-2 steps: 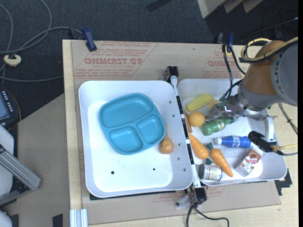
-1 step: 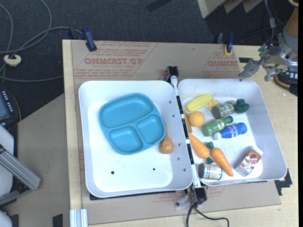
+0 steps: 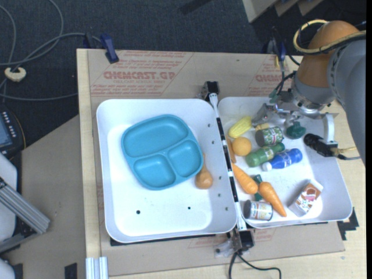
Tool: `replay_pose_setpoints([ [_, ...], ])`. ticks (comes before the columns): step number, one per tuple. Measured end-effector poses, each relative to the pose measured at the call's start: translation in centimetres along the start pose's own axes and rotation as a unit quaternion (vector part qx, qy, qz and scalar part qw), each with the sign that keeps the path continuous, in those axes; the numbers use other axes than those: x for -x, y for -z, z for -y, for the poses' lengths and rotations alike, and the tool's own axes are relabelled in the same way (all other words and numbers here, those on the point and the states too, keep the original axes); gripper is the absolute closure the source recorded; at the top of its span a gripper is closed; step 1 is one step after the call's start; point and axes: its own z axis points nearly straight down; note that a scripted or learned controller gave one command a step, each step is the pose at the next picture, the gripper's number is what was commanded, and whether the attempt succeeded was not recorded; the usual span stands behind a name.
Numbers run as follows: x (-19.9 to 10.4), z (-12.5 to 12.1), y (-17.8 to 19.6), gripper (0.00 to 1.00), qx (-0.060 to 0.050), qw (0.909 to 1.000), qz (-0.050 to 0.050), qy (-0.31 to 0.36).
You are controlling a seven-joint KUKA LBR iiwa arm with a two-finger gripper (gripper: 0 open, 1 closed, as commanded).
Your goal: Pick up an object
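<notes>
Worktop [image 3: 93, 156] carries two white bins: the left bin [image 3: 116, 214], mid-frame, holds a blue divided plate [image 3: 160, 151] and a small tan pear-like piece [image 3: 204, 178], while the right bin [image 3: 337, 185] is crowded with a yellow corn cob [image 3: 239, 127], an orange [image 3: 242, 147], a green bottle [image 3: 264, 155], a green can [image 3: 270, 136], a blue bottle [image 3: 285, 158] and two carrots [image 3: 258, 189]. At upper right the gripper [image 3: 278, 114] hangs just above the green can and corn cob, and whether its jaws are spread or pressed together I cannot tell. A clean pick, I judge, means centring over one item, likely the can, and descending straight without nudging neighbours.
</notes>
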Motion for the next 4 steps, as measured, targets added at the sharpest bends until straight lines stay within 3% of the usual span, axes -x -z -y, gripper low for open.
replay_pose_setpoints([
  [1,1.8,8.0,-0.9,0.00,-0.001,1.0000,-0.003,-0.002],
  [2,-1.7,11.8,-1.3,0.00,-0.003,1.0000,-0.003,0.000],
  [3,2.2,2.8,-1.2,0.00,0.004,1.0000,0.001,0.001],
  [4,2.0,3.1,-0.2,1.00,0.001,1.0000,-0.001,0.000],
])
